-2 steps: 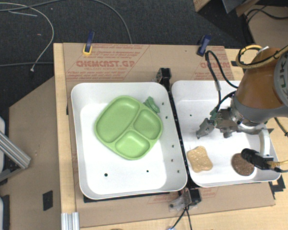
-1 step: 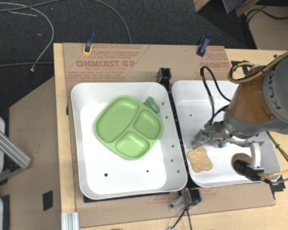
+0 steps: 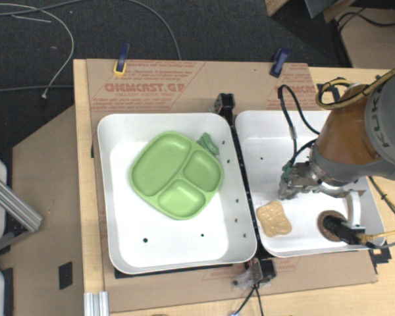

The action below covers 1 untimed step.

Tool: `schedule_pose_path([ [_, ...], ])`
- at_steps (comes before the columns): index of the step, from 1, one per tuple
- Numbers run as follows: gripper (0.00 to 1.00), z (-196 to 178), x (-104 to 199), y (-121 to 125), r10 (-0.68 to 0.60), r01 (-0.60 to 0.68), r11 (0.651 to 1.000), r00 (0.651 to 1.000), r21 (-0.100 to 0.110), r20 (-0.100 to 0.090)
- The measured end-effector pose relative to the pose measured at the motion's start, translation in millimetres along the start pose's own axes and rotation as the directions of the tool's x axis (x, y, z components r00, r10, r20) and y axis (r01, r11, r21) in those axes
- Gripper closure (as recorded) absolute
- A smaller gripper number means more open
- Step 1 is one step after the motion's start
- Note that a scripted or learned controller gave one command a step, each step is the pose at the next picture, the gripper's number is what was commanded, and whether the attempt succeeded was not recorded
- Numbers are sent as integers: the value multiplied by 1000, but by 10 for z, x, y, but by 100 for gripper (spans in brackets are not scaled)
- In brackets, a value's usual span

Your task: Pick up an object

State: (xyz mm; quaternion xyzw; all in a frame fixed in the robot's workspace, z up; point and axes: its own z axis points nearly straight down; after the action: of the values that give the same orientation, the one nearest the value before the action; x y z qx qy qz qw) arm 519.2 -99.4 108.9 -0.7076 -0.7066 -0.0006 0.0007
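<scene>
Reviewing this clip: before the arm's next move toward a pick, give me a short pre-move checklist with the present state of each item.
1. Target in view: tan bread-like piece lies unobstructed in the right bin: ok.
2. Gripper over that bin, above and beside the piece: ok.
3. Object between fingers: cannot tell.
4. Brown round object apart from the piece: ok.
5. Green divided plate lies in the left bin, away from the arm: ok.

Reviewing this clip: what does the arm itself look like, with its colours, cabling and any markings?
The arm is bulky and rounded: grey housing with part of dark lettering, then a broad orange band above the wrist. Black cables loop beside it. The gripper is a small grey metal assembly with green touches.
</scene>
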Motion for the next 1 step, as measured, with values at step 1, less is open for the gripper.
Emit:
schedule_pose_path([
  [1, 100, -433, -26, 0, -2, 2, 1000, 1000, -4, 3],
])
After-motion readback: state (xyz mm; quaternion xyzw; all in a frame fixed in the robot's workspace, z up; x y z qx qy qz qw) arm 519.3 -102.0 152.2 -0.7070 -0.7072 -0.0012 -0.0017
